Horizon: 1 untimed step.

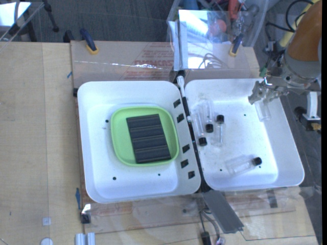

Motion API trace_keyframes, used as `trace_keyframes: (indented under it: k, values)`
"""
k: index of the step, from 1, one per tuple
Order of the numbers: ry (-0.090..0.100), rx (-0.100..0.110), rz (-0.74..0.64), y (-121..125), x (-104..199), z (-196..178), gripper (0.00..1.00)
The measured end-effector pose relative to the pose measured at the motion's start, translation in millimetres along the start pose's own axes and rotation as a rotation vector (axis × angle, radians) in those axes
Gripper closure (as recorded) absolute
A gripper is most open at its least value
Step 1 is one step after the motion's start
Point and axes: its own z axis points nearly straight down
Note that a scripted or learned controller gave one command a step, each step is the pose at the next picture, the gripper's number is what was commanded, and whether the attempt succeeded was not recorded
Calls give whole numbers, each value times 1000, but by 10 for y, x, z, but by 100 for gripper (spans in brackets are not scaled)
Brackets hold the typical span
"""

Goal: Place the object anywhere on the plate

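Bench: pale wood bench (30,137) under two shallow white bins set side by side, touching along a middle seam; grey carpet behind.
Cardboard: a brown sheet (122,60) lies behind the left bin, with red printing on it too blurred to read; a blue-and-yellow clamp (89,42) sits at its far left corner.
Left bin: left bin (94,177) holds one light green square plate (118,137), near its middle.
On the plate: one dark grey ribbed block (148,138) lies flat, covering most of the plate's centre.
Seam: a row of small black clips (183,134) runs along the join between the bins.
Right bin: right bin (286,162) holds clear plastic vials with black caps, about four; three cluster near the seam (208,120), overlapping, so the count is unsure.
Task object: one clear vial (241,164) lies on its side alone near the front of the right bin, well apart from the plate.
Clutter behind: a clear tub of coloured items (225,4) stands beyond the right bin.
Arm: grey and orange, reaching in over the right bin's far right corner.
Gripper: gripper (263,102) hangs above the bin floor; I cannot tell whether it pinches anything.
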Motion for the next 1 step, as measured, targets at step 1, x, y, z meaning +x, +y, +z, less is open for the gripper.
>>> trace_keyframes:
  k: [1]
  values:
    - [0, 0, 0, 1, 0, -2, 0]
